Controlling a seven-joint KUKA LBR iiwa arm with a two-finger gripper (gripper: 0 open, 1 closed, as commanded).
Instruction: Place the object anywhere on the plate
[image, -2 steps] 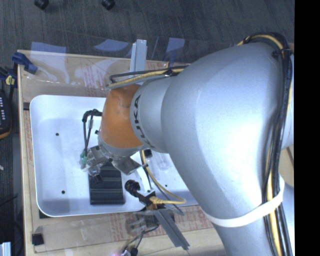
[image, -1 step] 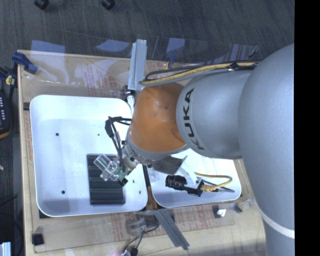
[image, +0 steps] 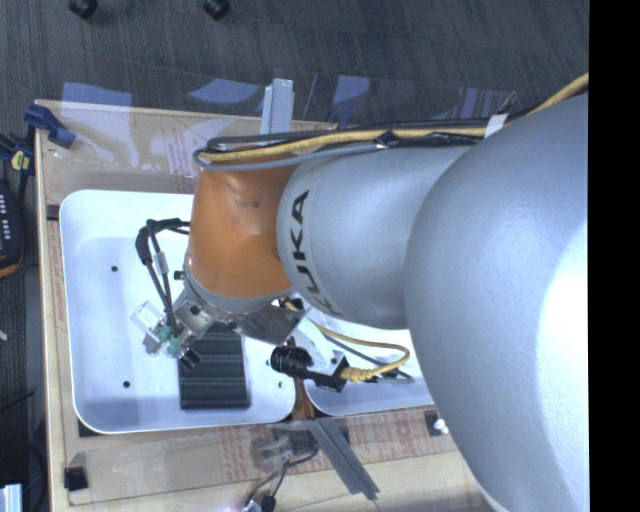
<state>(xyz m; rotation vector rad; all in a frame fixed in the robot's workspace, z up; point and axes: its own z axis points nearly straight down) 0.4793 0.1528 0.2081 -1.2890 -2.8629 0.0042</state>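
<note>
The grey arm with its orange band (image: 235, 235) hangs low over the left bin (image: 95, 300) and covers most of it. My gripper (image: 183, 338) sits under the wrist at the bin's front middle, largely hidden by the wrist body. A black ribbed rectangular block (image: 213, 372) lies just below the wrist on the bin floor. A small clear and green piece (image: 155, 334) shows at the wrist's left side, touching or nearly touching it. I cannot tell whether either one sits between the fingers.
A strip of the right bin (image: 370, 397) shows under the arm, with a black and yellow cable connector (image: 310, 368) hanging over it. A black cable loop (image: 152, 245) juts left of the wrist. Bare white floor lies along the left bin's left side.
</note>
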